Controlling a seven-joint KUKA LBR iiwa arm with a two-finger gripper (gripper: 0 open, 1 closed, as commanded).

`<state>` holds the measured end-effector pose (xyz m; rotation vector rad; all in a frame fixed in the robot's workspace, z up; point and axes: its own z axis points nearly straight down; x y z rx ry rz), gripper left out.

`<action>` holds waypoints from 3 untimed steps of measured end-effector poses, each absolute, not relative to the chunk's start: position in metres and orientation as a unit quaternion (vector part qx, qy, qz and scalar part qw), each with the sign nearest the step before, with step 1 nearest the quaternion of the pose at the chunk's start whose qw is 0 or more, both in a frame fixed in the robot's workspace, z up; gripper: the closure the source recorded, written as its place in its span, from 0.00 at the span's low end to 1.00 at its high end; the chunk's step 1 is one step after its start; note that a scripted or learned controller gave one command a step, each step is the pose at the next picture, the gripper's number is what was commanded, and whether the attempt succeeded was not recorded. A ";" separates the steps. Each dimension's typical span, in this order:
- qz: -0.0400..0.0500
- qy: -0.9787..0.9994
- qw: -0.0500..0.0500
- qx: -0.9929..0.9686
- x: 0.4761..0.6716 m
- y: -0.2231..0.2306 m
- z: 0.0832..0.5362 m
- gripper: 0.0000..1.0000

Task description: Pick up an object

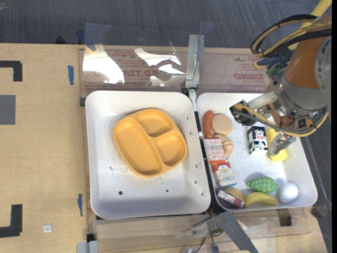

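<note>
The pale wooden surface (37,157) lies broad and bare at the far left, marked with black corner shapes and short strips of blue tape. Next comes the left bin (100,194), a shallow white tray with rounded corners, holding a smooth orange-yellow divided plate (150,141) with three compartments; white floor runs all round the plate, widest along the near edge. Behind both bins a clear glossy sheet covers a cardboard panel (158,70) with red printing seen upside down and too faint to read. The right bin (308,181) sits flush against the left one and is crowded along its left wall: a reddish sausage (208,123) touching a round tan bun (222,124), then a pink printed packet (214,151) and a small carton (225,175) whose lettering is too small to read, then a dark-wrapped piece (228,196). Along the near wall lie a banana (260,198), a green knobbly piece (262,184) and a white egg shape (288,192). Open floor remains mid-bin. A black-and-white cow-patterned carton (258,139) stands just beside a yellow piece (276,145). The gripper (281,141) hangs over that yellow piece at the right; whether its jaws are spread or pinching, I cannot tell.
</note>
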<state>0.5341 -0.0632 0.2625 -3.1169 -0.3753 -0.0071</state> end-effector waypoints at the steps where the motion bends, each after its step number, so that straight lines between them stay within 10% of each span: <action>1: 0.004 -0.119 0.001 -0.993 0.486 -0.051 0.196 0.00; 3: 0.001 -0.101 0.000 -0.995 0.495 -0.016 0.206 0.00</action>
